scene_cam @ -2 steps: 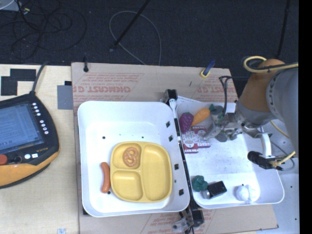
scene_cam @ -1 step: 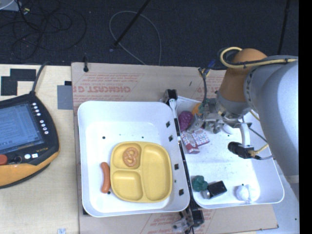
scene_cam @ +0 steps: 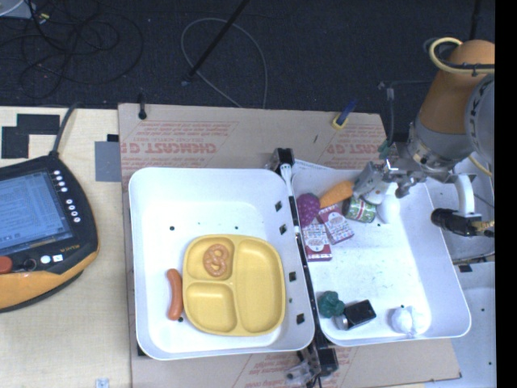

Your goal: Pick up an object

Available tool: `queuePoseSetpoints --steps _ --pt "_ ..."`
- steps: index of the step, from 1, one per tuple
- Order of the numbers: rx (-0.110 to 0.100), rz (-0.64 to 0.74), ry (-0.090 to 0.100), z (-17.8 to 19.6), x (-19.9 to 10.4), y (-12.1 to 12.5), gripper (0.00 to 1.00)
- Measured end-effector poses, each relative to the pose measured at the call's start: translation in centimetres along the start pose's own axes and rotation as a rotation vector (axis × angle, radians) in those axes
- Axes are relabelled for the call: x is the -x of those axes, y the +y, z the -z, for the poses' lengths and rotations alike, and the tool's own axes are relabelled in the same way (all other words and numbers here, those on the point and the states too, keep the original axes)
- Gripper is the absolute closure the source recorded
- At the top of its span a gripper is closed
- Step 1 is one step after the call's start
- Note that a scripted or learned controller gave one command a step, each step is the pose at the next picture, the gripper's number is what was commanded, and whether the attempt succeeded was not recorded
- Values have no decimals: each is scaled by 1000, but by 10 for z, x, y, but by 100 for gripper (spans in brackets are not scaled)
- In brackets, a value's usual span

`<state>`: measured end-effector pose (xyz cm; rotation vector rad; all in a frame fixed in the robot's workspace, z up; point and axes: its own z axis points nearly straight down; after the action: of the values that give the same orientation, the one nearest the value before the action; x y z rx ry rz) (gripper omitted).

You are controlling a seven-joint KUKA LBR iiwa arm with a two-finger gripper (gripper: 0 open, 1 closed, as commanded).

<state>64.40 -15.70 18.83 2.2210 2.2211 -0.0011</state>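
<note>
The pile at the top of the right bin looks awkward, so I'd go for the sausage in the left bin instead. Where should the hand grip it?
Grip the sausage across its middle, coming straight down. It lies flat, long axis running near to far, with bare bin floor on its left; the yellow plate sits close on its right.

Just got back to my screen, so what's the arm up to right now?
The arm reaches in from the right, with its gripper low over the back of the right bin, right at a small can beside a carrot. I can't tell whether it has hold of the can. A purple piece, pink packets and a few small items also lie in that bin. The left bin holds a yellow tray and a sausage.
</note>
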Motion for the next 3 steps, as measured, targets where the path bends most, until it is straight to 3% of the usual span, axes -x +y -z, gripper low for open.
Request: queuePoseSetpoints --steps 1,2,3 --pt "7 1 -4 -72 -25 2 0" --pt "-5 -1 2 -101 -66 -54 0" --pt "-3 0 2 -101 -69 -7 0"
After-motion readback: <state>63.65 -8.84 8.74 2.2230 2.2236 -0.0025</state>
